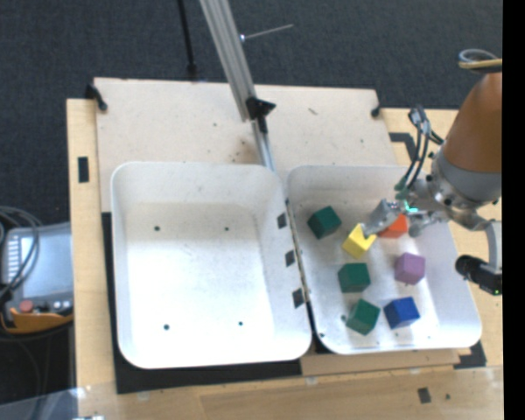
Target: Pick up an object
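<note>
Grey two-finger gripper (387, 219) is low in the right-hand shallow white bin (451, 322), right over a small orange block (395, 227) with a small yellow cube (359, 241) touching or just beside it. Can't tell how wide the jaws stand or whether anything is between them: the wrist covers that spot, so I'm not calling a grasp

To do the step well, my read: centre on one block only. Orange and yellow sit so close that a closing jaw may catch both or shove one aside. Come straight down, close, lift vertically

Easier targets, all spaced apart: dark green cube (324, 221), second green cube (353, 277), third green cube (363, 315), blue cube (402, 311), pale purple block (409, 268)

The left-hand white bin (127, 234) is not involved

No brand, label or readable writing anywhere in the camera view
</note>
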Controlling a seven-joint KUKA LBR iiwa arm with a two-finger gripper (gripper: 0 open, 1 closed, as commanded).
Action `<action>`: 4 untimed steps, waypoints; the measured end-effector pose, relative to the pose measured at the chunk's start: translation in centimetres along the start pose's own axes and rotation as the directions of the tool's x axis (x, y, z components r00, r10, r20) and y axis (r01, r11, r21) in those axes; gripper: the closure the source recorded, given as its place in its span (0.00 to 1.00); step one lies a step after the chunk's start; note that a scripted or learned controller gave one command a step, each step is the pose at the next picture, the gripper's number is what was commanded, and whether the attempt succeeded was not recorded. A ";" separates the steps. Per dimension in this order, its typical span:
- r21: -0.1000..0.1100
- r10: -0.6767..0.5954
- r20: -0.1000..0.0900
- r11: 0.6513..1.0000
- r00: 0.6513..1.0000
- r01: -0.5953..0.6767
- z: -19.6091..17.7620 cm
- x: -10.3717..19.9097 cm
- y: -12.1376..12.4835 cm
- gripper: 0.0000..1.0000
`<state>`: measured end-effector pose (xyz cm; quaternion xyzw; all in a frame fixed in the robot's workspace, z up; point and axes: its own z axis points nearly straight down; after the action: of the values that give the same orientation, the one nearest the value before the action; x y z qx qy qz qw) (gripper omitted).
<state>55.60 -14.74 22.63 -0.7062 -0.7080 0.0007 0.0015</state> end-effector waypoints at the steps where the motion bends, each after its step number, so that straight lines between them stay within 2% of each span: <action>1: -0.005 0.002 0.001 1.000 1.000 -0.002 -0.2 0.0 0.1 0.00; 3: 0.001 0.004 0.002 1.000 1.000 -0.004 8.9 0.2 -0.5 0.00; 4: -0.010 0.005 0.005 1.000 1.000 -0.004 12.9 0.0 -0.3 0.00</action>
<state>55.24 -14.72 9.72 -0.7078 -0.7064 -0.0010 -0.0036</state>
